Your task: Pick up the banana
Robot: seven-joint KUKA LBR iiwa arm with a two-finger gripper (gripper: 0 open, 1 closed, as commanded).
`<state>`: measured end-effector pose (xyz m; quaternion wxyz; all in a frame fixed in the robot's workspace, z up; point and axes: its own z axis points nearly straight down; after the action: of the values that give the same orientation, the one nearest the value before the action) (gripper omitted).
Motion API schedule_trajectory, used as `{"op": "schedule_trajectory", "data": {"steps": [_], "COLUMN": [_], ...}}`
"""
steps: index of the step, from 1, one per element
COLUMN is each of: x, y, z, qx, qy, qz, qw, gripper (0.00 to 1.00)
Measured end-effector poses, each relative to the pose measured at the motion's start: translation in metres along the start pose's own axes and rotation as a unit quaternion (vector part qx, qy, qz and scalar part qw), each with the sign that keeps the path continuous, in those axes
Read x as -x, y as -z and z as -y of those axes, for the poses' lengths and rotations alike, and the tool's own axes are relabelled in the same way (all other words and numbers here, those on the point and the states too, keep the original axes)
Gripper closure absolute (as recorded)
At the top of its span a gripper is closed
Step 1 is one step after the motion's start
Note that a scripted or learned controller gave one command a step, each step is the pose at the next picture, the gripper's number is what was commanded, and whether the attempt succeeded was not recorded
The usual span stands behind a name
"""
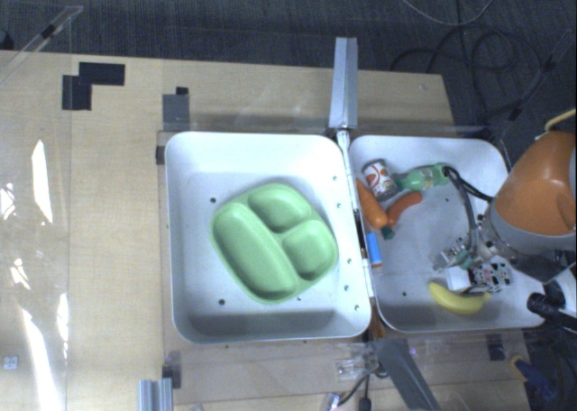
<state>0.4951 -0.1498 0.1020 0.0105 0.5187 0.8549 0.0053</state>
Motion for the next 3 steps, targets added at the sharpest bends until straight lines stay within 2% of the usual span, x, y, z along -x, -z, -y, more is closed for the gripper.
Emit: {"op": "schedule_trajectory", "data": {"steps": [1, 2, 3], "x": [-0.007, -0.007, -0.02], "y": [0.051, 0.051, -0.012], "z": [0.0, 0.0, -0.006], "qx": [-0.007, -0.007, -0.004], "qy": [-0.052, -0.052, 0.141], "qz": [-0.003, -0.004, -0.002], "qw": [0.9986, 0.9986, 0.99], "gripper": [1.0, 0.0, 0.0]}}
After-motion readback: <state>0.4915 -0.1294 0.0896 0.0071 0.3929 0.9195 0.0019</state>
